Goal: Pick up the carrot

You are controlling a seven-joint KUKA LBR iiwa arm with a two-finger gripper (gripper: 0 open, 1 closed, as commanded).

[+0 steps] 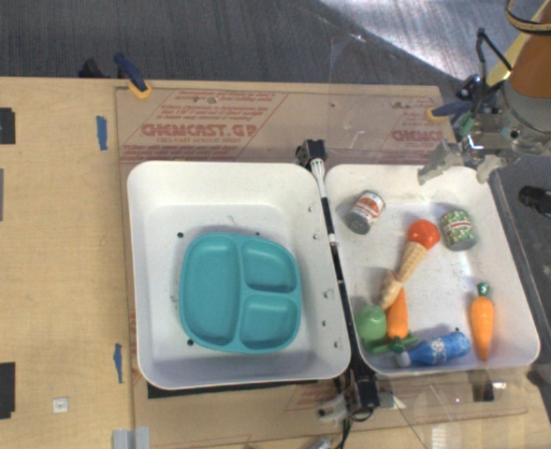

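My gripper (460, 162) hovers over the right bin's (523, 288) far right corner, fingers seemingly spread apart with nothing between them. The carrot (482, 323) lies near that bin's right wall, well apart from me, beside a blue bottle (436, 349).

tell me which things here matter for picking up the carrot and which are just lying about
For the job:
carrot, near the right bin's right wall
gripper, over that bin's far edge
right bin

Lying about:
second, smaller carrot
ice cream cone
can
green ball
blue bottle
green apple
teal plate in the left bin
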